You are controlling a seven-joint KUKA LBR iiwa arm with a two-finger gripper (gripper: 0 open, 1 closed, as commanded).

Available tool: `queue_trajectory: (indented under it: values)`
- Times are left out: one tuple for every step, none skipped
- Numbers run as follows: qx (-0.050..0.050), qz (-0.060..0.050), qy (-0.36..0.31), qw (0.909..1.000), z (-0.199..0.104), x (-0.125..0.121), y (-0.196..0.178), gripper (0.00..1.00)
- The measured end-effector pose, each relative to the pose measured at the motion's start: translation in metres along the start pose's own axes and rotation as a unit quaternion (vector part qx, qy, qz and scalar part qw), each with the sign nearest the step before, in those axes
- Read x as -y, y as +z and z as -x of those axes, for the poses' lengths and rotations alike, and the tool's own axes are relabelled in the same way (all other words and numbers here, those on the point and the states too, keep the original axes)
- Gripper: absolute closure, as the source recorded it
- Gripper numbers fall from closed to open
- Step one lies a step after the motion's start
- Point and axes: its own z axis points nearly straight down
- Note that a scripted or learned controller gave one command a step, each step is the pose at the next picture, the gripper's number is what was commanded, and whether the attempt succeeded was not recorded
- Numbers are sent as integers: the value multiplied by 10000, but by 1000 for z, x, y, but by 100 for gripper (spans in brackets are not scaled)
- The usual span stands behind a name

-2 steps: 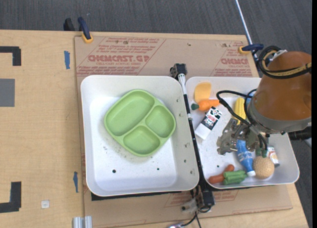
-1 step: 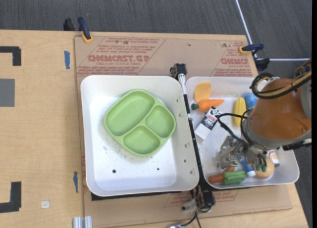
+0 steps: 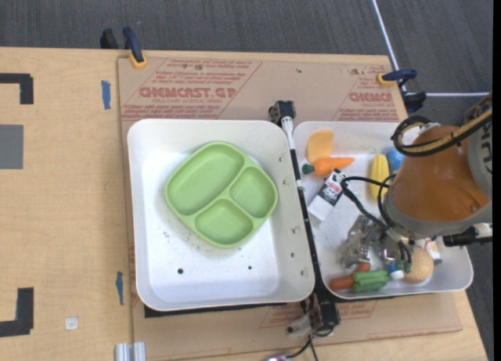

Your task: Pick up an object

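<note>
- Reached into the right bin [image 3: 462, 273] from the right, orange wrist band [image 3: 430, 183] hanging low over the clutter.
- Jaws [image 3: 362, 243] down among the toys near the bin's front; metal parts seen there, but how far open, or whether closed on anything, could not be told.
- Judged as the grasp step itself: lowered to picking height, nothing clearly lifted yet.
- Candidate things lay close by: a green piece [image 3: 370, 279] and a small orange piece [image 3: 340, 282] just in front of the jaws, a tan egg-like thing [image 3: 419, 267] to the side.
- Farther back, well apart from the jaws: an orange wedge [image 3: 320, 146], a carrot-like toy [image 3: 329, 167], a white card [image 3: 329, 195], a yellow toy [image 3: 379, 169].
- Next move probably called for a firm close on one item, then a straight lift, checking that it came up between the jaws.
- Little room: front wall of the bin just beyond the green piece, divider with the left bin [image 3: 141, 218] near; toys crowded, so a neighbour might get nudged.
- Left bin held a green divided plate [image 3: 221, 193], with bare floor around it; tabletop [image 3: 55, 218] open to the left.
</note>
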Motion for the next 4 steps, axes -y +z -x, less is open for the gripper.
queue_trajectory:
  values:
    - [30,8,991,9951,38,5,0,100]
    - [28,7,2912,9567,3,-43,-98,100]
    - [35,5,2124,9772,3,-45,-103,100]
    - [58,13,2122,9772,5,-45,-113,100]
